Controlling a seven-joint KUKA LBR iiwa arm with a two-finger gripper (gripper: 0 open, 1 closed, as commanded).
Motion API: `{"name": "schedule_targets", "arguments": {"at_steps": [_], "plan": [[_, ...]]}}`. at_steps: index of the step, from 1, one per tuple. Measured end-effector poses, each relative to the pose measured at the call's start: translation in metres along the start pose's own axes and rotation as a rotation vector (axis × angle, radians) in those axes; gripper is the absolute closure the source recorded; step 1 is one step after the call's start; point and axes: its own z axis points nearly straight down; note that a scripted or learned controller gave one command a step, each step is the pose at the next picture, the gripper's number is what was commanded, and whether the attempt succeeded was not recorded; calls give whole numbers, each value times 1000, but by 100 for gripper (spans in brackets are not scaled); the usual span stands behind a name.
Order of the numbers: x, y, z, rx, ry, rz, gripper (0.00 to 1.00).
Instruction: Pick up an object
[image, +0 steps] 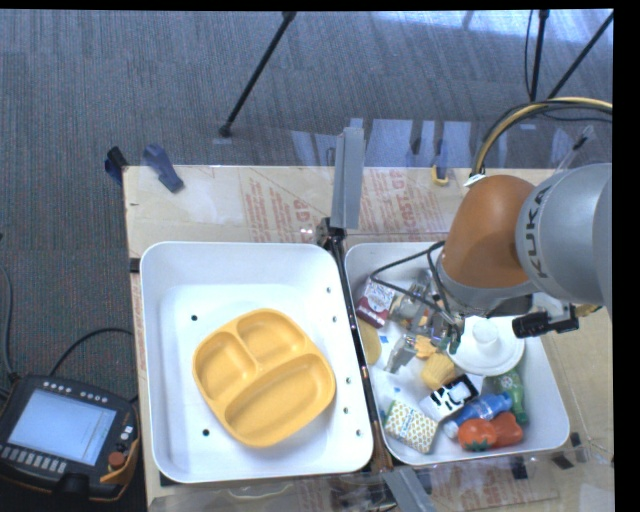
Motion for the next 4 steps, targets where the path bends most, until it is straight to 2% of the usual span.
{"name": "schedule_targets", "arguments": {"at_steps": [1, 2, 3, 4], "plan": [[49, -18, -1, 0, 0, 30, 0], [50, -16, -9, 0, 2, 24, 100], [89, 53, -103, -4, -6, 2, 100], [20, 49, -170, -2, -7, -54, 100]]}}
